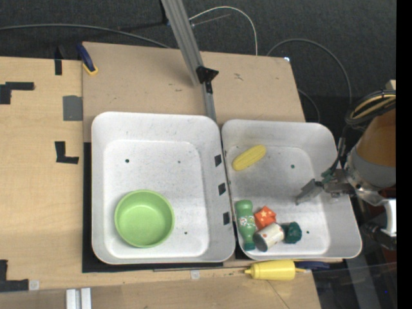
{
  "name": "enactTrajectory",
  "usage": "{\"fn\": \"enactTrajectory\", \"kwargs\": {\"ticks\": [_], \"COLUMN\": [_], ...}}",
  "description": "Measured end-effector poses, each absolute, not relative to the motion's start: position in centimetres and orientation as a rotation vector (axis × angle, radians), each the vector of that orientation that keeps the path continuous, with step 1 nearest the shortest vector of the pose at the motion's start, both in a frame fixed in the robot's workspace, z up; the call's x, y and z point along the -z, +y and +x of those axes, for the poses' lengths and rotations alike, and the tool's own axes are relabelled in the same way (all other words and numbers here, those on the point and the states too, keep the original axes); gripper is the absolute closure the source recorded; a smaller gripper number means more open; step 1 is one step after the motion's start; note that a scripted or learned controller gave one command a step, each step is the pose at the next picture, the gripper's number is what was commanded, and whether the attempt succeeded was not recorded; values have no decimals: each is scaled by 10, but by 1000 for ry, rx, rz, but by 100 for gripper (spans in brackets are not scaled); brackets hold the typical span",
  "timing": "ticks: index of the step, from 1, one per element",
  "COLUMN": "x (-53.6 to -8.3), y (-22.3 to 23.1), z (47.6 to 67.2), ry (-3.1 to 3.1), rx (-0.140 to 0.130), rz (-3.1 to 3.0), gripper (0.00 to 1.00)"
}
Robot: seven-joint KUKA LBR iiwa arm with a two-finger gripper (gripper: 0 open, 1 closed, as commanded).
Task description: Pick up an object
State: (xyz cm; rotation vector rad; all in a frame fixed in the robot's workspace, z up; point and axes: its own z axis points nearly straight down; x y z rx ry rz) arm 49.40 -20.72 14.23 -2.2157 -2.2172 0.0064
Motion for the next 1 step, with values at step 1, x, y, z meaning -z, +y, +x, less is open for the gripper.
{"fn": "enactTrajectory", "kwargs": {"ticks": [1], "x": [-89], "y": [-206], "z": [493], "ry": [-2222], "rx": [-4], "rz": [-2219], "gripper": [0]}}
